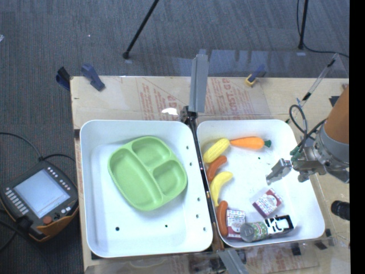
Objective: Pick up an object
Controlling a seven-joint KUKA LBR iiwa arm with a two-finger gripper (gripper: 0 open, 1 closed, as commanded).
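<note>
The jaws (280, 171) hang over the right bin's (302, 147) bare floor, slightly parted, holding nothing. At their 6 o'clock lie a glossy carton (267, 202) and a round can (254, 230); at 10 o'clock, a smooth carrot (247, 143).

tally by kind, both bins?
Plate: 1
Corn: 1
Carrot: 1
Banana: 1
Sausages: 2
Cartons: 2
Can: 1
Black-white item: 1
Total: 10
</note>
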